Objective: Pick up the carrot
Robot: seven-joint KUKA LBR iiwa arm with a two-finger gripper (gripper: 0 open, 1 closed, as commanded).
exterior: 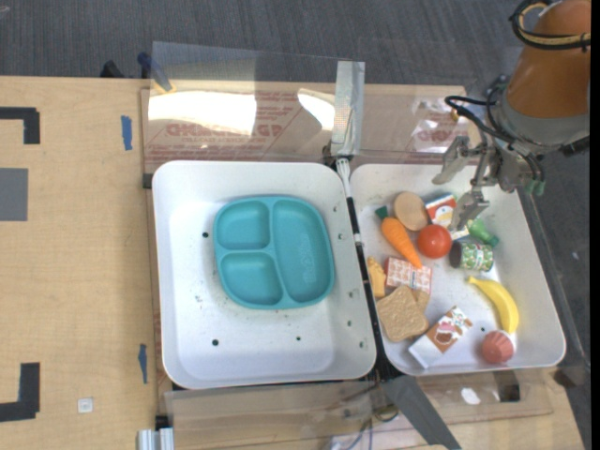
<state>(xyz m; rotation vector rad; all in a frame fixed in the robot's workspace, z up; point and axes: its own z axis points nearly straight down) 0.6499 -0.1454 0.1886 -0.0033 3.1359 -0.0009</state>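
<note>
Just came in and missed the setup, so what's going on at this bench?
A grey and orange robot arm is reaching in over the right bin, which is full of toy food. Its claw hangs above the bin's far side and holds nothing. The carrot it is meant to pick up lies in the bin, untouched, beside a tomato and a tan potato-like piece. The left bin has a teal divided plate.

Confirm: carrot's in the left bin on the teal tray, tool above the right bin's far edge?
Not quite. The camera view shows the carrot in the right bin, beside the tomato, not on the teal tray. The tool is above that bin's far edge.
</note>
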